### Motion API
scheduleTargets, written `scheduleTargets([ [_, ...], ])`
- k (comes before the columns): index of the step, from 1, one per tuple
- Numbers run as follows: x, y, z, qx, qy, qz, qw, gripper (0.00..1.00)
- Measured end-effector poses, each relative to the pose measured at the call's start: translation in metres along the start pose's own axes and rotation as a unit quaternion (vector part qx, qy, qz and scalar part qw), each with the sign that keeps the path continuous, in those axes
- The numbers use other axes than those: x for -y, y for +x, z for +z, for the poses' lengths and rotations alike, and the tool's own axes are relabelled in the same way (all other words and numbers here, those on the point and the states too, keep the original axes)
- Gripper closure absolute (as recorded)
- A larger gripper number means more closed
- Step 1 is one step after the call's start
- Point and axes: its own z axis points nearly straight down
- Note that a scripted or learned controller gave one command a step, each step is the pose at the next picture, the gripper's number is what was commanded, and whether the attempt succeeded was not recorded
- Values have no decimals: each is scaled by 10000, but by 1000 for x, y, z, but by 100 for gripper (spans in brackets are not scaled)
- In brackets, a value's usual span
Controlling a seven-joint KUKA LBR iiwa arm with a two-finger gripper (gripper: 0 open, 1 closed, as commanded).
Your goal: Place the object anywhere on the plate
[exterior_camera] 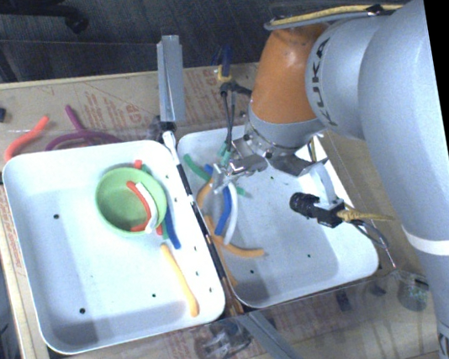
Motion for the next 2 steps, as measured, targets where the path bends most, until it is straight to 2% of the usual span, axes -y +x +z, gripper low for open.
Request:
scheduleTargets([
  [1, -57, 90, -104, -16, 5, 686, 9976, 100],
  [2, -57, 90, -104, -15, 6, 687, 9976, 0],
])
